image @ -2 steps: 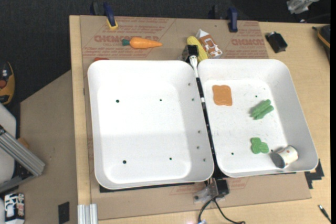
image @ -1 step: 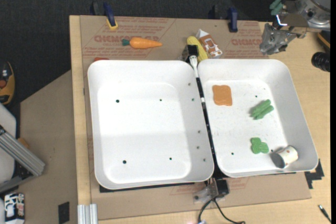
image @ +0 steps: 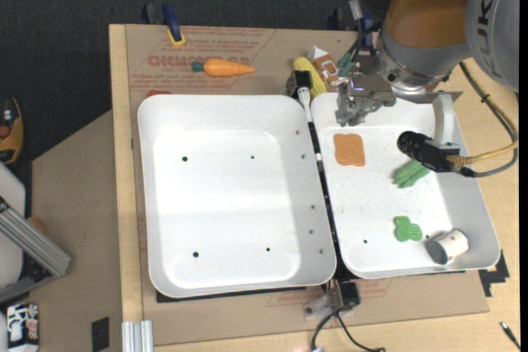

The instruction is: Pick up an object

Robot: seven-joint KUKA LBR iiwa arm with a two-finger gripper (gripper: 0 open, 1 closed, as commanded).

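Two shallow white bins are seen side by side on the table (image: 124, 202). The left bin (image: 157, 121) is marked with four small dark dots on its floor. The right bin (image: 371, 206) holds all the loose pick objects.

The arm (image: 429, 4) is reached in from the right, and its orange band is seen at the top right. The gripper (image: 351, 118) is positioned over the far left corner of the right bin, close to the divide between the bins. Whether the gripper is open or closed cannot be told from this angle, and no object is seen gripped in it.

An orange flat square (image: 350, 150) is laid on the right bin floor, just on the near side of the gripper. Whether the two are touching cannot be told. A green piece (image: 410, 174) is placed to the right of the square, near the middle of the bin. A second green piece (image: 407, 230) is found nearer the front edge. A white cylinder (image: 450, 245) with a dark end is laid just beside it, in the near right corner.

Behind the bins, a toy carrot (image: 227, 68) is laid on the table. A yellow item (image: 307, 68) is seen near the far corners where the bins meet. A blue clamp (image: 174, 29) is fixed at the far edge of the table.
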